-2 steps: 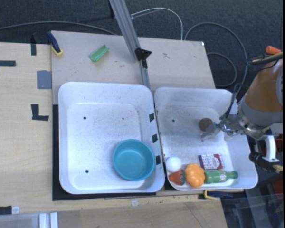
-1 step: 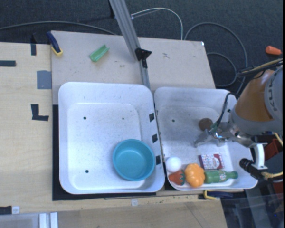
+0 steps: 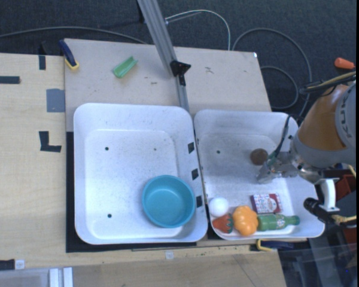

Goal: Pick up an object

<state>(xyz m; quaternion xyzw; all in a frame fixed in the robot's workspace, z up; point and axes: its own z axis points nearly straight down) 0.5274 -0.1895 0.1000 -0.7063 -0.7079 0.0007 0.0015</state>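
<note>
In the right bin (image 3: 227, 130) lie a small brown ball (image 3: 259, 156), a red and white packet (image 3: 265, 203), a green bottle (image 3: 277, 222), an orange pepper-like toy (image 3: 245, 220), a white egg (image 3: 218, 206) and a red piece (image 3: 222, 223). My gripper (image 3: 269, 171) hangs low in this bin, just right of and below the brown ball and above the packet. Nothing shows between its fingers. The arm's orange band (image 3: 321, 124) rises at the right edge.
The left bin (image 3: 107, 124) holds a blue bowl (image 3: 168, 200) at its front right. Behind the bins, a green block (image 3: 124, 67) and a blue-yellow clamp (image 3: 69, 55) lie on the board. A grey pole (image 3: 161, 34) slants down to the bins' divide.
</note>
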